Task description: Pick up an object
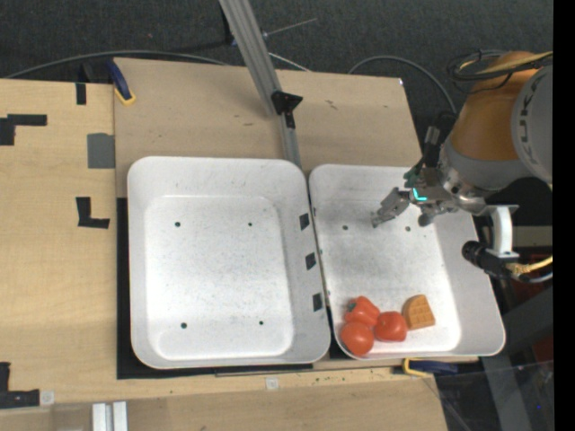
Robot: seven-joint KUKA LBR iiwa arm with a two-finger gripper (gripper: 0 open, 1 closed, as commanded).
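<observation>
Gripper (406, 211): over the upper half of the right bin (467, 268), fingers spread, nothing between them.
Red objects (370, 324): clustered at the right bin's near edge, touching one another.
Tan block (418, 312): just beside them.
Open room: bare floor between gripper and cluster.
Left bin (216, 259): white, adjoining.

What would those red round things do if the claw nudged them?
The red rounded pieces look smooth and bulging, so they would probably roll or slip. They are packed against the bin's near wall and an orange block, which may stop them rolling.
</observation>
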